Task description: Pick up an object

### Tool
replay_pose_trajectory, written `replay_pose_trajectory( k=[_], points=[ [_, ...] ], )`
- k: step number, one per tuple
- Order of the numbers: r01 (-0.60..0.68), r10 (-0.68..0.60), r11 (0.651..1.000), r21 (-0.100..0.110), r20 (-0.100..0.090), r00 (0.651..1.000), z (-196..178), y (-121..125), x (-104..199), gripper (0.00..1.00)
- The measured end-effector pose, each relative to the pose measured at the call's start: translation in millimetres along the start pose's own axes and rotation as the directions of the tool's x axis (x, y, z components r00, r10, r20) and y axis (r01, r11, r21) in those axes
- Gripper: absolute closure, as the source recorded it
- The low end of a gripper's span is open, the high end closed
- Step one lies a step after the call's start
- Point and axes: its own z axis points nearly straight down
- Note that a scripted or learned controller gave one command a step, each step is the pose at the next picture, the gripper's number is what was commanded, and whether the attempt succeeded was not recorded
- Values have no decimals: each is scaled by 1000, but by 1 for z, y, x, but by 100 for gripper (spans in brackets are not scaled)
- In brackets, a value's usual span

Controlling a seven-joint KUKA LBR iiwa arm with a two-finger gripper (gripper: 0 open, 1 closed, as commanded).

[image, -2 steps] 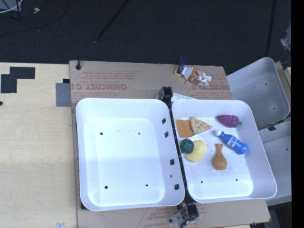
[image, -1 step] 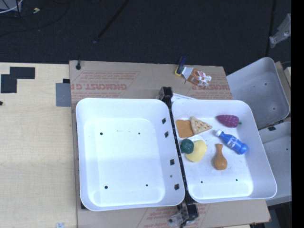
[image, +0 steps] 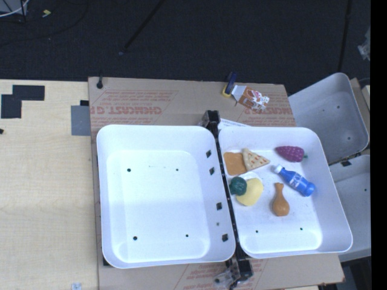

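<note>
While the left shallow white bin (image: 158, 192) on the desk holds nothing, the right shallow white bin (image: 329, 222) carries the objects toward its far edge: a purple grape bunch (image: 290, 153), a blue plastic bottle (image: 295, 180), a brown drumstick (image: 279, 200), a triangular pizza slice (image: 254, 159), an orange bread piece (image: 234, 162) and a dark green ball (image: 238, 185) touching a yellow lump (image: 251, 192).

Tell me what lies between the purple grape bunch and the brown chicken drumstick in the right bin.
In the camera view, the blue plastic bottle lies between the purple grape bunch and the brown chicken drumstick, slanted on the white floor of the right bin.
</note>
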Motion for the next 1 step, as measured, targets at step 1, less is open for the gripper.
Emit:
replay_pose_trajectory(
  k=[1],
  points=[
    [2, -2, 1000, 1, -1, 1000, 1, 0, 1, 0]
  ],
)
